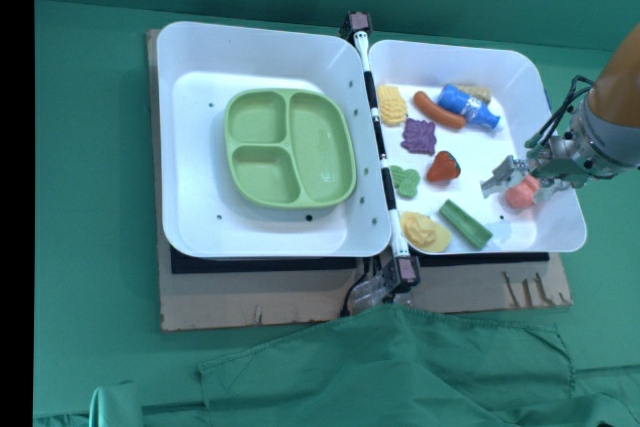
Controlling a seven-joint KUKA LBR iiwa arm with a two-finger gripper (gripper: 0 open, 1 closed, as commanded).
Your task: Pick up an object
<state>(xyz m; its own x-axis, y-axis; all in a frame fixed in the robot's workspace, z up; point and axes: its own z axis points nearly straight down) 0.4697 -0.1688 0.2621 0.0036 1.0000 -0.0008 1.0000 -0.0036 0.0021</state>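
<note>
A light green three-compartment plastic tray (290, 148) lies in the left shallow white bin (190, 65). Right of that tray, in the right white bin (520, 65), sit toy foods. At its right wall the grey two-finger gripper (517, 183) clasps a pinkish-orange rounded toy (521, 195) between its fingers

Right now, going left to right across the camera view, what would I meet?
Green three-compartment plastic plate → yellow corn-shaped toy → purple leaf-shaped toy → red strawberry toy → blue bottle → pink round toy, at the gripper.
</note>
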